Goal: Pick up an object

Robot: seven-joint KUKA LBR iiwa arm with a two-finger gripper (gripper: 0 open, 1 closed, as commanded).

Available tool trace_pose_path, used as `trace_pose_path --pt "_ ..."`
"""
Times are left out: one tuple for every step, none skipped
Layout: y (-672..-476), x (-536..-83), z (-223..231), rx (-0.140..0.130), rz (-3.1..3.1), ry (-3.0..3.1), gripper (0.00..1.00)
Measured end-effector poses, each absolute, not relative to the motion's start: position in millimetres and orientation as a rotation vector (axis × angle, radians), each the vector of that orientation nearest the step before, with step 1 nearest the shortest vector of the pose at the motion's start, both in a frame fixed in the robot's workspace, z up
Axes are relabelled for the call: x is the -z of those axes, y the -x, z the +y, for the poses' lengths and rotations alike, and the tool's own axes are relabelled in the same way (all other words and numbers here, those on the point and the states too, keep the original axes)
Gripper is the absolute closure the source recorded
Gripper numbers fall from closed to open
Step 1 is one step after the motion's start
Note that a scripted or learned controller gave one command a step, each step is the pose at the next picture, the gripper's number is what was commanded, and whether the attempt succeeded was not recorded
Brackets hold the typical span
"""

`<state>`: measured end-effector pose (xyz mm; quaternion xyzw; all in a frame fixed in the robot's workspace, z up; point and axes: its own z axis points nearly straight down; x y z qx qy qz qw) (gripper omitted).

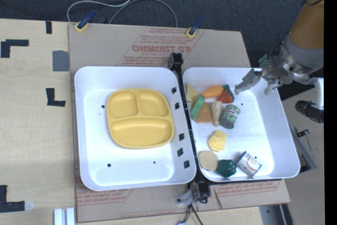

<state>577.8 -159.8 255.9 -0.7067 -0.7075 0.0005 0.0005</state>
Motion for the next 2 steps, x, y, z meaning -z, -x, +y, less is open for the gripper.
trace_pose_path --pt "-594.2 -104.0 -125.8 0.000 -2.222 2.219 0.00" --pt "-656.5 -86.5 -125.5 -0.004 -2.226 2.219 0.00"
